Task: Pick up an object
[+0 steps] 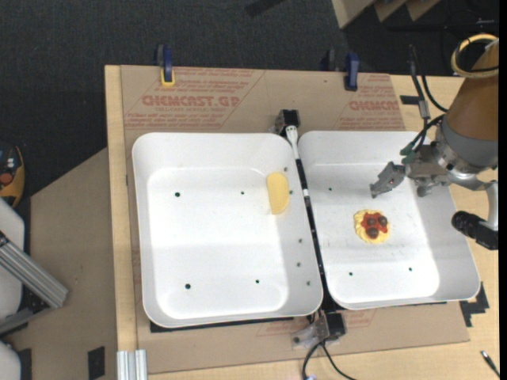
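Note:
A small round toy pizza (372, 226), yellow with red and dark toppings, lies flat near the middle of the right bin (444, 283). A pale yellow oblong piece (278, 192) rests against the right wall of the left bin (158, 228). My gripper (390, 179) hangs over the right bin's upper half, above and slightly right of the pizza, apart from it. One grey finger (386, 180) points down-left toward the bin floor. Nothing is seen between the fingers.
The arm's orange band and grey wrist (475, 125) come in from the right edge over the right bin. Black clips (288, 121) sit where the bins meet at the back, and cables (321, 335) at the front. Blue clamps (165, 56) hold the cardboard base.

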You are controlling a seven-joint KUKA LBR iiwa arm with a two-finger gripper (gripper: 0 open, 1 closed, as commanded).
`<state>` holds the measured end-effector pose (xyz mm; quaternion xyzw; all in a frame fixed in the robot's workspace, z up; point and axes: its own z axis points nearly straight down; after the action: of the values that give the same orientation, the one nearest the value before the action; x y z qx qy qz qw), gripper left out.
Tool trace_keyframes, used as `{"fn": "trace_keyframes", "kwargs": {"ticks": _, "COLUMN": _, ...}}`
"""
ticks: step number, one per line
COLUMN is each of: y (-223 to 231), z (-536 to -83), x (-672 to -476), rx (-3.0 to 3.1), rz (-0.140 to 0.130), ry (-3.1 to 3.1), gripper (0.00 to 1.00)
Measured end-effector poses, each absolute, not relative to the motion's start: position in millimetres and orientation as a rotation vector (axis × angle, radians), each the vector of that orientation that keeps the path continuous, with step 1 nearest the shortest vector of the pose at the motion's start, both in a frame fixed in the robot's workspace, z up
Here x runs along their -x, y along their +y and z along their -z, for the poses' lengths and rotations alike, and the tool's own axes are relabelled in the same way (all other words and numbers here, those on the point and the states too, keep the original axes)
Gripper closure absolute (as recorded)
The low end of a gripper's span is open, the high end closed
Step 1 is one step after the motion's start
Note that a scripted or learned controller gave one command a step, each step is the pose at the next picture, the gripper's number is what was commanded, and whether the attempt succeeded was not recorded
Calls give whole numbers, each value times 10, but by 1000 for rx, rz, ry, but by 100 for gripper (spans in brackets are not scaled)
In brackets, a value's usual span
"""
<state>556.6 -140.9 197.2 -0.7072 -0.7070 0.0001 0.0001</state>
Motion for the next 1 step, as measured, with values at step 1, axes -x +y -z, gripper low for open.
{"fn": "trace_keyframes", "kwargs": {"ticks": 1, "y": -1203, "z": -807, "x": -5520, "rx": 2221, "rz": 0, "ry": -2225, "gripper": 0}}
